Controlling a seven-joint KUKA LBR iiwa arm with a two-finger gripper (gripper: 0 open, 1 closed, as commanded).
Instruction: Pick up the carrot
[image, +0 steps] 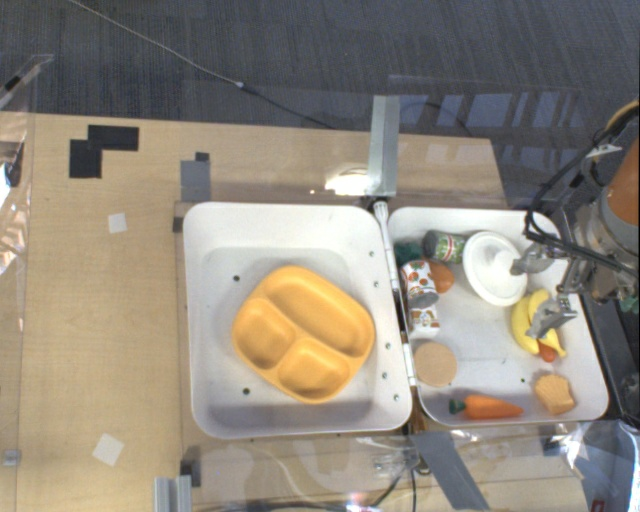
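The tapered orange carrot (488, 407) with a green stem end lies lengthwise along the near wall of the right white plastic bin (487, 349), stem pointing left. The grey two-finger gripper (541, 291) hangs above the yellow banana (527, 320), fingers apart and clamped on nothing. Count: one carrot, one banana, one round white bowl (494, 266), one yellow three-compartment plate (303, 332) in the left white bin (215, 318).

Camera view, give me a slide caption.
Pincer poised over right bin near banana; carrot lies untouched at the bin's near edge.
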